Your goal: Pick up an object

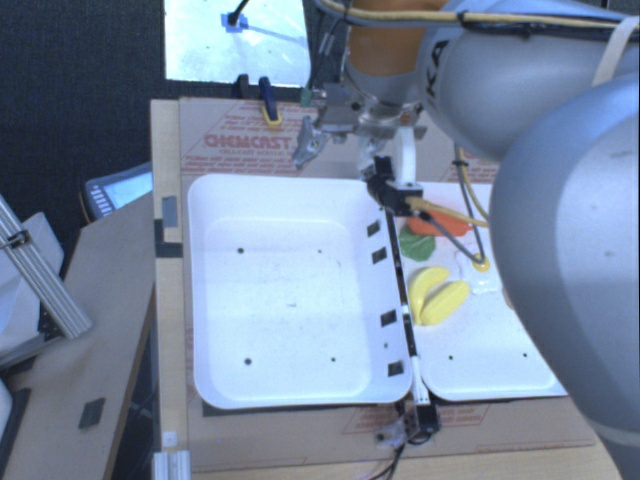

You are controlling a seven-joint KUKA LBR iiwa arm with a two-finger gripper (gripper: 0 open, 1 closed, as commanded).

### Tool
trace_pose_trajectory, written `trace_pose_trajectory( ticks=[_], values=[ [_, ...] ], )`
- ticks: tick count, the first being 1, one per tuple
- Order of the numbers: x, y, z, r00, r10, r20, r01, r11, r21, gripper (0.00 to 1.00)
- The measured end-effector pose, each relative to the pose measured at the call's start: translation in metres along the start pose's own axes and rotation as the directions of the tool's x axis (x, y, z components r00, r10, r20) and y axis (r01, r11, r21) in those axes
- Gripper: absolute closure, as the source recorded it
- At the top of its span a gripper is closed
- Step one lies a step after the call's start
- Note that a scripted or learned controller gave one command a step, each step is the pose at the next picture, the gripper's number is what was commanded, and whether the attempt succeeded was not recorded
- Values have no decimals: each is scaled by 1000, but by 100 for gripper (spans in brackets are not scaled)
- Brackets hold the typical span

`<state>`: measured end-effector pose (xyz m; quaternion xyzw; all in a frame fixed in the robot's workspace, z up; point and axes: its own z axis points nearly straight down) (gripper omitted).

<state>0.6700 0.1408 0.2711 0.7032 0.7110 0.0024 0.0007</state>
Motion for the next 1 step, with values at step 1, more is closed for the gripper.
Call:
trace_pose_trajectory(
  ticks=[1],
  values=[
    [85, -2, 15, 1000, -1, -2, 1, 1000, 3, 0]
  ],
)
